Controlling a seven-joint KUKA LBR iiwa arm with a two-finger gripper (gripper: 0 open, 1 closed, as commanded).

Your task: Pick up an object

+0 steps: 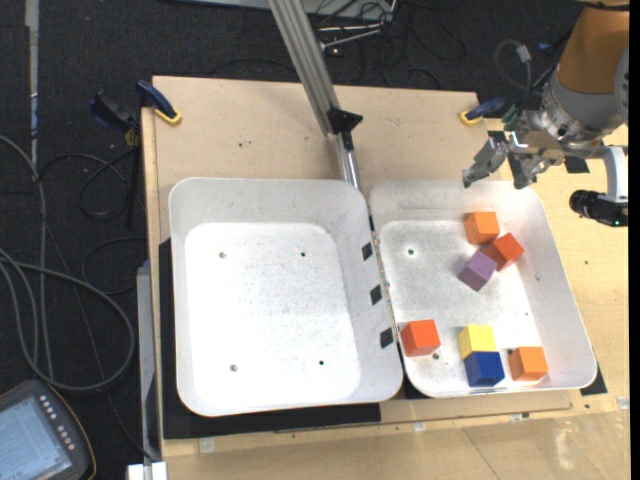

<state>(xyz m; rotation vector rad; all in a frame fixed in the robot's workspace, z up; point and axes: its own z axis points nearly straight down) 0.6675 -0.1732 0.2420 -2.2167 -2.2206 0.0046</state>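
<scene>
Above the far edge of the right-hand shallow white plastic bin (560,298), the grey two-finger gripper (503,164) hangs with its fingers spread apart and nothing between them, probably poised to descend. Nearest it inside that bin sit an orange cube (482,226), a red-orange cube (507,249) and a tilted purple cube (477,269), touching in a cluster, which would crowd a grasp. Toward the bin's near edge lie another orange cube (420,336), a yellow cube (476,340) touching a blue cube (484,368), and a third orange cube (527,363). Fingertip detail is blurred, and the arm's upper part is cut off.
</scene>
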